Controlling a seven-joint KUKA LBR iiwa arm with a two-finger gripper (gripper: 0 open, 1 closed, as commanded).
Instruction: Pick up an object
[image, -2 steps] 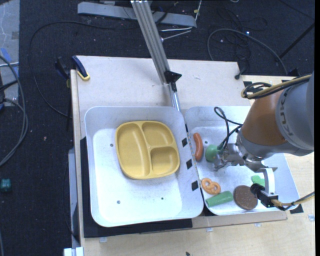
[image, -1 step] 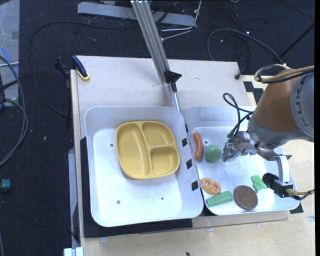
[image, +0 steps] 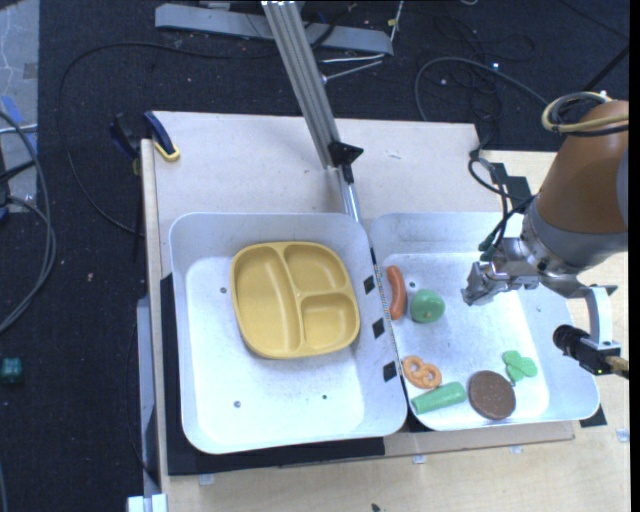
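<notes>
Currently the right bin (image: 560, 405) holds six items: an orange sausage (image: 396, 291) touching a green ball (image: 428, 306), a pretzel (image: 421, 374), a green cylinder (image: 438, 397), a brown disc (image: 492, 394) and a small green piece (image: 519, 365). Over this bin the gripper (image: 482, 283) holds nothing visible; finger spacing cannot be determined. The left bin (image: 200, 400) contains one yellow divided tray (image: 295, 298).

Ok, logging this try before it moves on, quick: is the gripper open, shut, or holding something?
Gripper: cannot be told from this view; it hangs over the right bin, just right of the green ball, with nothing seen in its grasp.
</notes>
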